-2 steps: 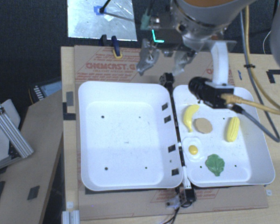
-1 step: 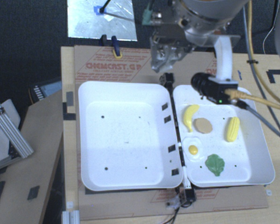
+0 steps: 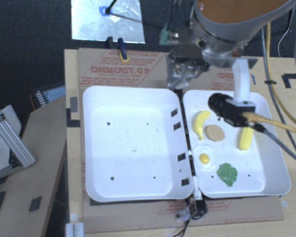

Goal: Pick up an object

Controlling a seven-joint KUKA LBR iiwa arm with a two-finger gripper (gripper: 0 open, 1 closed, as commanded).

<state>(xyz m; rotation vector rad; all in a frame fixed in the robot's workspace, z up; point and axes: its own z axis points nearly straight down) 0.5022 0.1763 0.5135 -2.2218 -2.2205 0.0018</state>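
My fingers hang above the far end of the seam between the two bins; whether they are apart or together cannot be told. The right bin contains a banana, a tan disc, a corn cob, a fried egg and a green leaf. The left bin lies beside it on the table.

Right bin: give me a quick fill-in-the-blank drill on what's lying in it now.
1. The banana lies in the right bin, near the wall shared with the ____ bin.
2. The round tan cookie lies between the banana and the ____.
3. The fried egg lies beside the ____ leafy piece.

Missing words: left; corn; green
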